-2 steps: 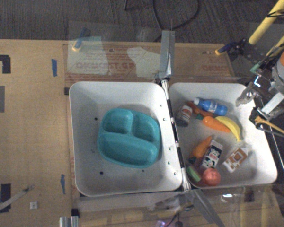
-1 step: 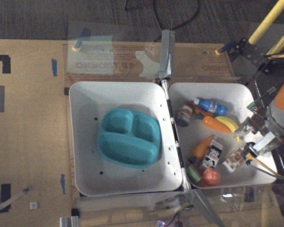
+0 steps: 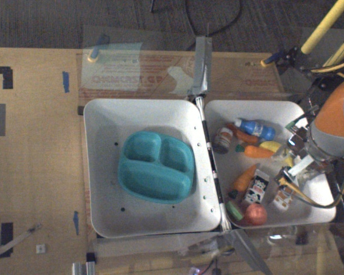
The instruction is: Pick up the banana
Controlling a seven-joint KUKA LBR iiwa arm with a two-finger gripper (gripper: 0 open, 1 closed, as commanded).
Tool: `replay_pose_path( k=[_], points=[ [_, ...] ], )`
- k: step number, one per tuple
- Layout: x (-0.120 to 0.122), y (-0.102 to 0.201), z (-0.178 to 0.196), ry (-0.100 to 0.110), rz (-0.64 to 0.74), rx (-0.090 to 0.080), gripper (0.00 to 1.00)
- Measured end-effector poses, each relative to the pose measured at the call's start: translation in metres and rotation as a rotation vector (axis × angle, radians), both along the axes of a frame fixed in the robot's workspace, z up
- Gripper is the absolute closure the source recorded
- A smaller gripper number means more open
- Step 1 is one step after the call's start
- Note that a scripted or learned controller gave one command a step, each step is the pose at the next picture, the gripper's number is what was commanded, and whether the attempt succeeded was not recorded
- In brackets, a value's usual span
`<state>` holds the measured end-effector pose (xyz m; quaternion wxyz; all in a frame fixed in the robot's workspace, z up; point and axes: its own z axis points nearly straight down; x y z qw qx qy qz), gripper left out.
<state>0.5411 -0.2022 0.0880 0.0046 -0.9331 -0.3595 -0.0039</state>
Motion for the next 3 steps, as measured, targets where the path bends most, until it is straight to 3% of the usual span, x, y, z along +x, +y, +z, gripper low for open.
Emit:
replay_pose_path(
  k=[1,2,3],
  points=[
    [0.023,0.025,0.146,0.005,-0.158,-0.011,0.00],
    [0.055,0.047,0.008,0.006,-0.007,-0.011,0.00],
    [0.051,0.068,0.000,0.004,-0.231,-0.012,0.00]
  ],
)
